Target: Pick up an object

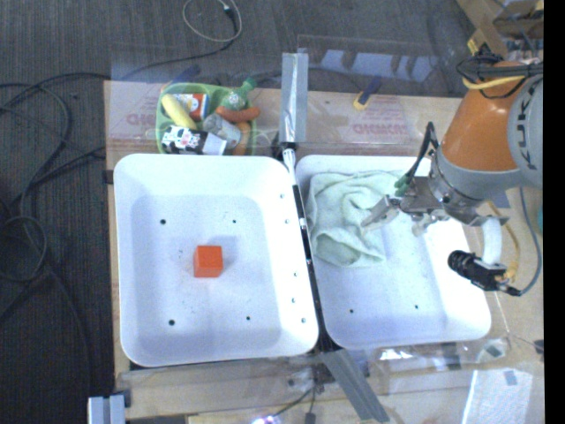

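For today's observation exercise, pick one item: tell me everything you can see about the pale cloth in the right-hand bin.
The cloth is a pale green, soft-looking fabric, crumpled into loose folds rather than spread flat. It lies in the right bin, in the far left part, bunched against the wall beside the left bin. The tool is at its right edge; whether it touches the fabric cannot be told. Nothing else rests on it.

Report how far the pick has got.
Done: the arm has reached over the right bin, with the pincer at the edge of the pale green cloth. In hand: nothing visibly lifted; the cloth lies bunched on the bin floor. Left: grasp and raise an object. The orange block sits untouched in the left bin.
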`<state>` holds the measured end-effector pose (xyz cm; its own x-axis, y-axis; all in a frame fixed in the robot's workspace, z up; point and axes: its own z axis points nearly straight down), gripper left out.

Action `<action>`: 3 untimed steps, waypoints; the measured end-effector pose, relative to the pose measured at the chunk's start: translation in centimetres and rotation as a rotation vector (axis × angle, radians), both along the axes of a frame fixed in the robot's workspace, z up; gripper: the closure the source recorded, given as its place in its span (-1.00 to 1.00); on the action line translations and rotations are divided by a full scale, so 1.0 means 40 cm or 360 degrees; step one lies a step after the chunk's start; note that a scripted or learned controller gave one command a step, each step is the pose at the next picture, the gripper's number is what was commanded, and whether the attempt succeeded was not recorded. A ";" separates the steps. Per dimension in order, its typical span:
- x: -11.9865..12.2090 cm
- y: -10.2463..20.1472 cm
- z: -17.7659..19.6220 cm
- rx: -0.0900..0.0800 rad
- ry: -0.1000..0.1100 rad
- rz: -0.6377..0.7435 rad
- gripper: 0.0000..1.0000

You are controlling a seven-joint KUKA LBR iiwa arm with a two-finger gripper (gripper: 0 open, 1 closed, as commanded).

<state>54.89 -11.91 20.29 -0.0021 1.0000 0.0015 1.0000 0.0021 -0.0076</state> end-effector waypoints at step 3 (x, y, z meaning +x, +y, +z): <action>0.301 0.026 -0.279 -0.0017 -0.0016 0.0209 -1.00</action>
<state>66.94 -10.89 9.14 -0.1331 0.9911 -0.0095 0.9911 0.1331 0.0018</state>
